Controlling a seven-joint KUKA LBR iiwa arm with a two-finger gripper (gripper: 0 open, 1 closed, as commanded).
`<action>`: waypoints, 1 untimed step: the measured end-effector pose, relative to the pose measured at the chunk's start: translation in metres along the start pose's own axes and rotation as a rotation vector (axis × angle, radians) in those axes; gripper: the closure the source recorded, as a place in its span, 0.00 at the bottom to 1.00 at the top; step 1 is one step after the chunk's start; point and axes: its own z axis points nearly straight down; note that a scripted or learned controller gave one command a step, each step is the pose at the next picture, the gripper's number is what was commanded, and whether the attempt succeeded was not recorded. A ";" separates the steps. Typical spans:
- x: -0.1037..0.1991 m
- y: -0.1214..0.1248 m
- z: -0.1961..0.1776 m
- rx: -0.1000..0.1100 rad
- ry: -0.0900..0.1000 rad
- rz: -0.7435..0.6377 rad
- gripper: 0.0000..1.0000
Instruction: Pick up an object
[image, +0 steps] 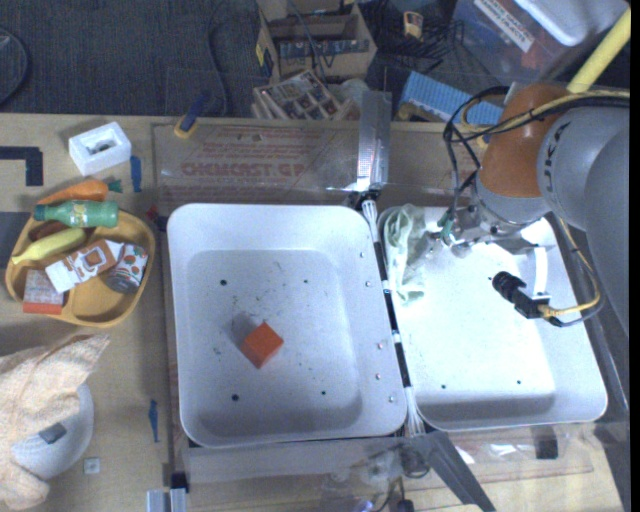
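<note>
Item one, an orange block (262, 344): we find it lying on the floor of the left bin (300, 290), left of that bin's middle and toward its near side, one corner turned toward the camera, well apart from every wall and touching nothing. Item two, a crumpled pale green and white thing (403, 252), soft-looking: it lies in the right bin (480, 365), pressed against that bin's left wall at the far corner, just beside the rim shared with the left bin. Item three, the gripper (452, 238): we place it low over the far part of the right bin, just to the right of the pale green thing and close to it; we cannot tell whether it touches that thing, how far open it is, or whether it has hold of anything. Above it we log the grey arm (590, 170) with its orange band (520, 150), reaching in from the right. Outside the bins, on the bench to the left: a yellow bowl (100, 310) holding a green bottle (78, 213), a banana (45, 245) and small printed packets; a small white box (100, 148) behind it; a beige cloth (45, 385) in front of it. Behind the left bin stands a clear panel (260, 160) with red lettering.
</note>
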 end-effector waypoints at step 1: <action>-0.096 -0.025 -0.017 0.008 0.002 0.239 0.00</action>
